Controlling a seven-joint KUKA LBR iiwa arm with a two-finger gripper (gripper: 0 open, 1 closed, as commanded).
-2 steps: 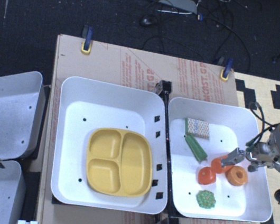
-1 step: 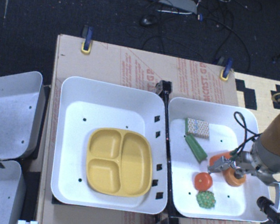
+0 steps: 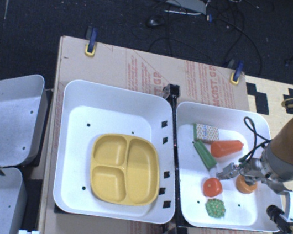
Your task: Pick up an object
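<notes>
Sitting side by side on a brown board are two shallow white bins. In the left bin (image 3: pixel 81 102) lies a yellow divided plate (image 3: pixel 125 169) with three compartments. The right bin (image 3: pixel 249 218) holds a small patterned box (image 3: pixel 206 132) near its far wall, an orange carrot (image 3: pixel 226 148) just beside it, a green stick (image 3: pixel 205 155) lying at a slant, a red tomato (image 3: pixel 212 187), a green broccoli piece (image 3: pixel 215 208) near the front wall, and an orange round piece (image 3: pixel 245 185). Reaching in from the right, the grey arm (image 3: pixel 292 150) bends down over this bin. Its gripper (image 3: pixel 232 172) hovers low between the carrot and the tomato, just beside the orange round piece; whether it is clenched or released cannot be told.
</notes>
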